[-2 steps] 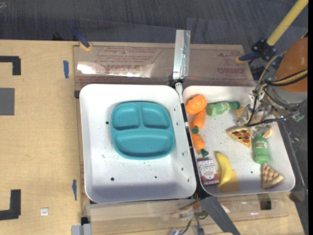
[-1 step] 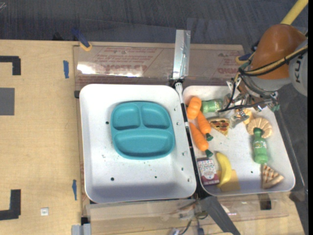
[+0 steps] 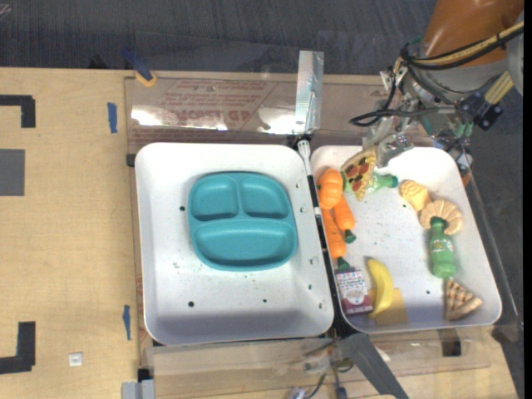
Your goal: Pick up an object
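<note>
The right bin [image 3: 482,248] holds several toy foods. A pizza slice [image 3: 358,173] lies at its far left, with an orange pumpkin [image 3: 331,187] and a carrot [image 3: 342,215] beside it. Two bread pieces [image 3: 413,194] [image 3: 440,214] and a green bottle [image 3: 441,253] lie towards the right. A banana [image 3: 381,284] and a red-labelled packet [image 3: 352,290] rest near the front. My gripper [image 3: 389,142] hangs over the bin's far edge, just up and right of the pizza slice, with nothing seen in it.
A teal divided plate [image 3: 241,221] lies in the left bin [image 3: 158,248]. A wafer-like wedge [image 3: 461,299] sits in the right bin's front right corner. A shiny upright post [image 3: 309,90] stands behind the seam between the bins. Cables hang around the wrist [image 3: 440,81].
</note>
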Controlling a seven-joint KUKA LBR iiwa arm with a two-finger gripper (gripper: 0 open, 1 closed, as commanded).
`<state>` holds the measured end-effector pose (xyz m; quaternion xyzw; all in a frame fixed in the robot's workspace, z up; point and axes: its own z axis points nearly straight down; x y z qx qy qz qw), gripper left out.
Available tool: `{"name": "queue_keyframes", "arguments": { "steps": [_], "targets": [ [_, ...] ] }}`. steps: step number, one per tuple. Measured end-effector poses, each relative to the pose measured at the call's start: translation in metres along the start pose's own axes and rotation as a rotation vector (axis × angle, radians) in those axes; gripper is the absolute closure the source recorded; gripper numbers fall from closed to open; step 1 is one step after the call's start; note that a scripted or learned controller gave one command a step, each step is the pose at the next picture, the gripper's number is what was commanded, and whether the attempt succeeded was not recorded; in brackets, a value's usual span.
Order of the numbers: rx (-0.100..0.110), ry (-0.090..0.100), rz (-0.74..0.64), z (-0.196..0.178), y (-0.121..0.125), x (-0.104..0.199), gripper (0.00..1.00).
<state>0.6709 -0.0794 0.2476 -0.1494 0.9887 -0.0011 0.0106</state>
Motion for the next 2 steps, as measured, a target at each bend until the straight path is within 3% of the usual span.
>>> {"name": "queue_keyframes", "arguments": {
  "steps": [1, 2],
  "targets": [
    [-0.008, 0.016, -0.008, 0.062, 0.074, 0.041, 1.00],
    [-0.001, 0.008, -0.333, 0.007, -0.034, 0.069, 1.00]
  ]
}}
